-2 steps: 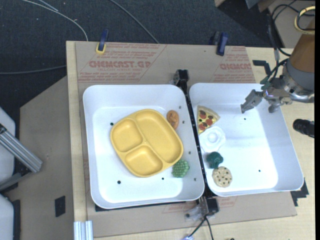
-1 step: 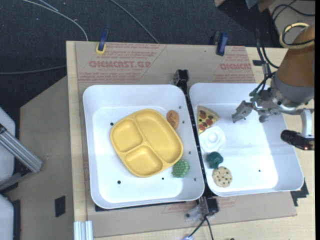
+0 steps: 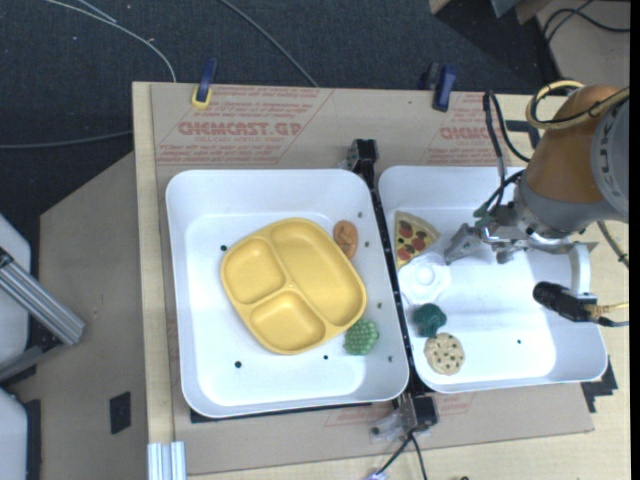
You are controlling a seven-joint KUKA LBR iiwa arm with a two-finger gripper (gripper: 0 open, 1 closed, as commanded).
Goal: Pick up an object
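Note:
My gripper (image 3: 483,248) hangs over the back middle of the right bin (image 3: 570,363), its grey fingers spread open with nothing between them. Just left of it lies a pizza slice (image 3: 413,236). A white round cup (image 3: 422,278) sits in front of the slice. Nearer the front are a dark teal lump (image 3: 430,318) and a chocolate-chip cookie (image 3: 444,353). The left bin (image 3: 200,358) holds a yellow divided plate (image 3: 292,283), a small brown piece (image 3: 346,236) and a green broccoli toy (image 3: 361,337).
The grey and orange arm (image 3: 575,168) comes in over the right bin's back right corner. A black part with a cable (image 3: 562,301) sticks out above the bin's right side. A black divider (image 3: 385,258) separates the bins.

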